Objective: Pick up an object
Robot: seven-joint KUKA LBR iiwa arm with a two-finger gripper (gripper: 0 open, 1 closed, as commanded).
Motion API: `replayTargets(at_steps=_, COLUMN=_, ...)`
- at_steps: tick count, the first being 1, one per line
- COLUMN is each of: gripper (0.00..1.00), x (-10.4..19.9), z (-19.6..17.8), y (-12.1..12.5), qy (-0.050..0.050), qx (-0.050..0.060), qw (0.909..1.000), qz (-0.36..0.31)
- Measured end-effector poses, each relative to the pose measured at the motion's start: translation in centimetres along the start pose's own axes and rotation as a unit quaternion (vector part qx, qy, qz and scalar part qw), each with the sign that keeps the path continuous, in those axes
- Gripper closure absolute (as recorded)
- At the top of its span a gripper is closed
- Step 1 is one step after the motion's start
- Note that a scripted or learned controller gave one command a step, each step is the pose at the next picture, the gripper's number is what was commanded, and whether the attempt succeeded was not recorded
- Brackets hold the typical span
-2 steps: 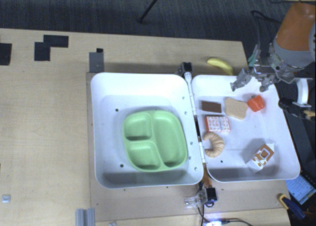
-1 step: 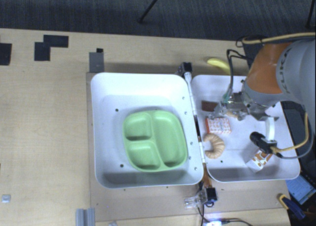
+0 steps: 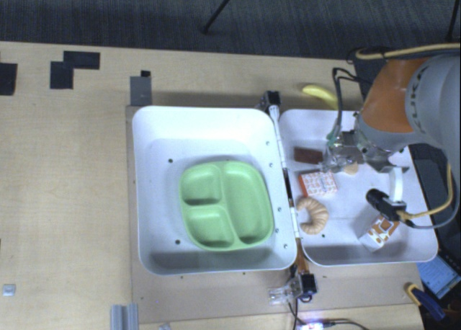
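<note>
Grey arm over right bin (image 3: 425, 246), gripper (image 3: 340, 154) down low near bin's back half. Honestly can't tell how wide tool is or if it has anything. Candidate picks crowd close: brown bar (image 3: 307, 155), red-white packet (image 3: 318, 184), croissant (image 3: 312, 214) just below. Risk: tool lands between items, nudges packet aside, comes up with nothing. Green tray (image 3: 225, 204) sits alone in left bin (image 3: 148, 177).
</note>
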State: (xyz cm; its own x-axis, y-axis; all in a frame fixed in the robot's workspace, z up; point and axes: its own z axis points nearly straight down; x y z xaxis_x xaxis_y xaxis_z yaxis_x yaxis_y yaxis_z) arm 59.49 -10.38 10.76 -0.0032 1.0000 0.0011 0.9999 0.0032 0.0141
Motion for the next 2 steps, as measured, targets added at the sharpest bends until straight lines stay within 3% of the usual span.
replayTargets(at_steps=1, gripper=0.0, x=0.0, z=0.0, y=0.0, qy=0.0, qx=0.0, qw=1.0, qz=0.0)
replayTargets(at_steps=2, gripper=0.0, x=-0.3, z=1.6, y=-6.4, qy=-0.001, qx=-0.003, qw=1.0, qz=0.001)
